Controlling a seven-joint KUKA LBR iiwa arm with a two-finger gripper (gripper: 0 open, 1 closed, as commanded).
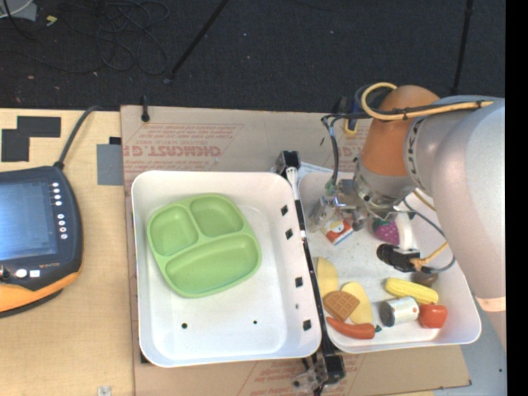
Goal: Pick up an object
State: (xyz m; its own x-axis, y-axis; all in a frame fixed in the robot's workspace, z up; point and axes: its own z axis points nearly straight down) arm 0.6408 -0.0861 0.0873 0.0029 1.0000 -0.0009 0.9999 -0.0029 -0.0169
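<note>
Gripper [342, 214] is positioned over the far left part of the right bin [366, 261], low above the floor. Whether it is spread or pressed together cannot be told, as cabling and the wrist obscure it. Nothing is seen held in it. The arm [466, 172], smooth grey with a glossy orange band [394, 143], enters from the right.

Just near of the gripper lies a small red-and-white piece [339, 234], boxy in shape; contact with the gripper cannot be confirmed. To its right is a rounded purple piece [388, 231].

Along the near side of the right bin, from left to right:
- a pale yellow oblong piece [327, 274];
- a brown waffle-patterned wedge [340, 305] resting against a second yellow rounded piece [359, 294];
- a red, smooth sausage-shaped piece [351, 330] at the near rim;
- a short metallic can [398, 312] lying on its side;
- a yellow corn cob [411, 289] with a ribbed surface, just far of the can;
- a glossy red rounded piece [432, 315] touching the can's right end.

The left bin [216, 324] is shallow white plastic and holds a light green divided plate [204, 243] with three compartments and rounded corners, lying flat and turned slightly. Both bins sit on brown printed cardboard [186, 141]. A black handheld control screen [33, 229] with an orange edge lies at far left on the bench.
</note>
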